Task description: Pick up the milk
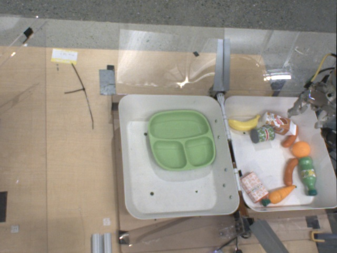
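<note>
Left bin (pixel 131 157): shallow, white, holding one green divided plate (pixel 181 139) with three compartments, set toward the far half of the bin.

Right bin (pixel 247 152): shallow, white, holding the loose items. A yellow banana (pixel 244 124) lay near the far-left corner. Just right of it, a small grey-and-green can (pixel 263 135) lay on its side. The milk (pixel 254 187), a small pink-patterned carton, lay flat at the near-left corner, close to the bin's left wall, with a carrot (pixel 280 194) just beside it. Behind the can lay a red-and-white packet (pixel 277 122). Further right: two sausages, one short (pixel 290 139), one longer (pixel 289 171); an orange (pixel 301 149); a green bottle (pixel 307 175) lying flat.

Gripper (pixel 316 101): at the frame's right edge, over the far-right corner of the right bin, well apart from the milk. From where I stood I could not tell how its jaws were set, nor see anything between them.
</note>
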Controlling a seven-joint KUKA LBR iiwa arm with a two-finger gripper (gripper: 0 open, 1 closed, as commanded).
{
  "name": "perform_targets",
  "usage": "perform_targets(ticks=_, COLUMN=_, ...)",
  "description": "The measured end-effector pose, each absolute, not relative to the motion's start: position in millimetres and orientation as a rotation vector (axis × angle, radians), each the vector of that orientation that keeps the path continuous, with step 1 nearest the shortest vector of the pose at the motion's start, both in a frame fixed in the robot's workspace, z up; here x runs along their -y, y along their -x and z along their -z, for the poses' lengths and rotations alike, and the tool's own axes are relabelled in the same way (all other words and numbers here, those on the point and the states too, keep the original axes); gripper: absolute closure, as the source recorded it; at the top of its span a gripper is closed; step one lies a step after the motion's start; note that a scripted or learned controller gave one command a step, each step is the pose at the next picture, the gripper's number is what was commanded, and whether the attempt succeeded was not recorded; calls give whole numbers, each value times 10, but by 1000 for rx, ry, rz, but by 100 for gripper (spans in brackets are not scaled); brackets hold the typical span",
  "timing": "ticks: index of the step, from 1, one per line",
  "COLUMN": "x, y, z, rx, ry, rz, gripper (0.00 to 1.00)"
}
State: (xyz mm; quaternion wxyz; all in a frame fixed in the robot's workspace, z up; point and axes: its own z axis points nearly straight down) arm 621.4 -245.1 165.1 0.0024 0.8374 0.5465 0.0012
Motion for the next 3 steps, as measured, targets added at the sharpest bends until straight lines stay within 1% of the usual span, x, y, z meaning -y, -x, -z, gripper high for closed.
perform_targets(ticks=1, x=2451, y=-6214, z=-1651, rx=-1714, ry=-2627, rz=-4, gripper=0)
perform_targets(ticks=2, x=2315, y=-6306, z=-1839, rx=-524, ry=-3095, rz=-7, gripper=0)
perform_targets(ticks=3, x=2193, y=-5898, z=-1246, rx=-440, ry=-3111, rz=-1, gripper=0)
